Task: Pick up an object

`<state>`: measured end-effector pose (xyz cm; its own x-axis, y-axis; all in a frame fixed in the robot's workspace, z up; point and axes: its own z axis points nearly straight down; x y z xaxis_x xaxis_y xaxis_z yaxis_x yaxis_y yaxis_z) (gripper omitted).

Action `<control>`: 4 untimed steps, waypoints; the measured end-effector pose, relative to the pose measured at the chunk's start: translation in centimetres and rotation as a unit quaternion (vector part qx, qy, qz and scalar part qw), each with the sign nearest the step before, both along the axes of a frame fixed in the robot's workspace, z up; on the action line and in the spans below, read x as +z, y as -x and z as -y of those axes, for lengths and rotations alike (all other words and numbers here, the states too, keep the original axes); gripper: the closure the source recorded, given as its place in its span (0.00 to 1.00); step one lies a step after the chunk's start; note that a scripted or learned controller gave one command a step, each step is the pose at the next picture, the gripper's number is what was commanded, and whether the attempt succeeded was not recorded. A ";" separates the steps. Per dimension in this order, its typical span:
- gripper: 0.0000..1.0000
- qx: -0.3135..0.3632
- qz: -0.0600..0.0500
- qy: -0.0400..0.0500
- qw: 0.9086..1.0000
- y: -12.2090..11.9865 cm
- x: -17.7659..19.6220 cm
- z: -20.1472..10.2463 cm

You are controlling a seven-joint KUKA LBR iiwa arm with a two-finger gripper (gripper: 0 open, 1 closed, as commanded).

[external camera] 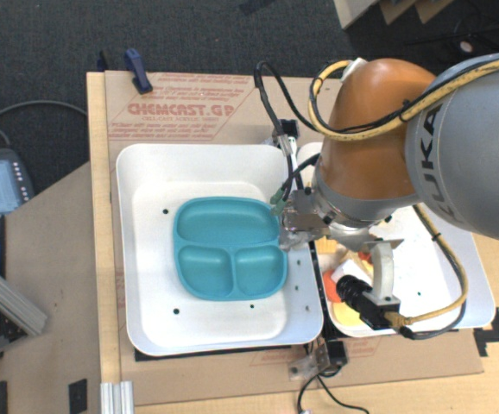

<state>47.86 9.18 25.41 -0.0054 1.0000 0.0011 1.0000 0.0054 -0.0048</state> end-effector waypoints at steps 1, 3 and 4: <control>1.00 -0.002 0.009 0.000 1.000 -4.2 11.8 0.4; 1.00 -0.002 0.001 0.000 1.000 0.0 10.6 3.0; 1.00 -0.004 0.001 0.001 1.000 -0.1 9.6 6.5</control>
<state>47.94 2.64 34.96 0.0024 1.0000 -0.0002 1.0000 -0.0024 -0.0025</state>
